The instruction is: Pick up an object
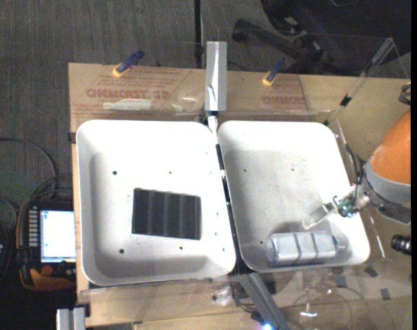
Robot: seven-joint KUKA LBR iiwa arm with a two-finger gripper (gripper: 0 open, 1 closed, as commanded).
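End effector (325, 212) poised over right bin (290, 139), just above clear bottle (306, 247) (grasp state impossible to tell), nothing lifted yet, pick undone.

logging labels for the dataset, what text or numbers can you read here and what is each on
"CHEMCAST" in red, then a few letters too blurred to read: on the protective sheet behind the left bin.
Second red print on the same kind of sheet behind the right bin: too blurred to read.
Pendant screen at left: too small to read.
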